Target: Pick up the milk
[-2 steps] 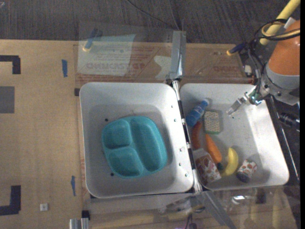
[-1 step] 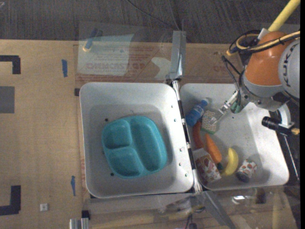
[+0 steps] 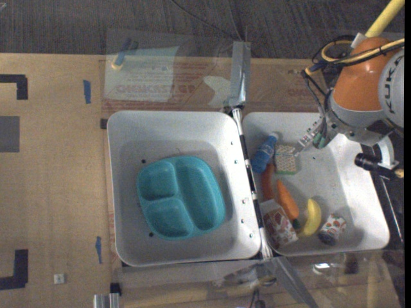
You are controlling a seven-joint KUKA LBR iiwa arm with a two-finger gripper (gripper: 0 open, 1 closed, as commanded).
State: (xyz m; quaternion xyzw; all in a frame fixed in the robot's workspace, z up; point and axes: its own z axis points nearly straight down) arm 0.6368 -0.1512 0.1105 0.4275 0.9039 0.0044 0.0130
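Small patterned milk carton (image 3: 280, 226) lies tilted in the right white bin (image 3: 350, 172), front-left corner, just beside an orange carrot (image 3: 287, 199) and near a yellow banana (image 3: 311, 217). Pincer (image 3: 313, 136) hangs over bin's rear, well apart from carton, next to a pale green sponge block (image 3: 286, 160); fingers too small/blurred, can't tell if apart or together. Left bin holds a teal divided plate (image 3: 181, 196).

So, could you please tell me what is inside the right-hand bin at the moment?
The right bin holds a blue bottle, a sponge, a carrot, a banana, a milk carton and a small can. The arm covers its upper right corner.
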